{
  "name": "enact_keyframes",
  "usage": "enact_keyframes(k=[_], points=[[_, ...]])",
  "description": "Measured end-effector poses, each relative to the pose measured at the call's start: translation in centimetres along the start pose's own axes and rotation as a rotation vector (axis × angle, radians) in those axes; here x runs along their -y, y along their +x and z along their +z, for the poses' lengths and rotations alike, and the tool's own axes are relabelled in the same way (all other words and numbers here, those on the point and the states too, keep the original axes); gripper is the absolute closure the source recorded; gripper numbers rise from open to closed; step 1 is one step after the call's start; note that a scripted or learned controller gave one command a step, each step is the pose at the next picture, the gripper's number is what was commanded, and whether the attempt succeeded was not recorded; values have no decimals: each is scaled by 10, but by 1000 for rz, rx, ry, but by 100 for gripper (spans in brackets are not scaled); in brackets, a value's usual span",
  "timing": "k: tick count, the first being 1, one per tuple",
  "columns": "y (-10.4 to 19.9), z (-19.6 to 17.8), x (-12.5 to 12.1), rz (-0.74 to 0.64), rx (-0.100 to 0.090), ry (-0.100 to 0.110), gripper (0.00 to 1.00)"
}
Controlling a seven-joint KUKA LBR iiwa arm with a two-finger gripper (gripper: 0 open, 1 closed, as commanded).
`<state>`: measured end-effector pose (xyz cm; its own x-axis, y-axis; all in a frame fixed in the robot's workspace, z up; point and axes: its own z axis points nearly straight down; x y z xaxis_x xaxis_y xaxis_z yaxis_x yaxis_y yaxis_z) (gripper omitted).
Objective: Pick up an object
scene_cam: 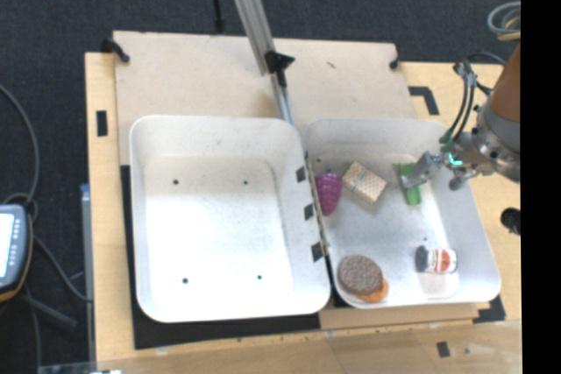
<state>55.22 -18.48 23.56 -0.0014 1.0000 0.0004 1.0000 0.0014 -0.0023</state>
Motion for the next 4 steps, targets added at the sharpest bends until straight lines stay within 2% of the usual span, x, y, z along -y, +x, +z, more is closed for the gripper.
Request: enact_keyframes(k=[1,2,3,4], points=[[0,-2,-1,0,1,-4,0],[5,42,-1,3,2,1,0],[3,105,-1,4,1,3,0],[2,136,0,5,2,0,0]])
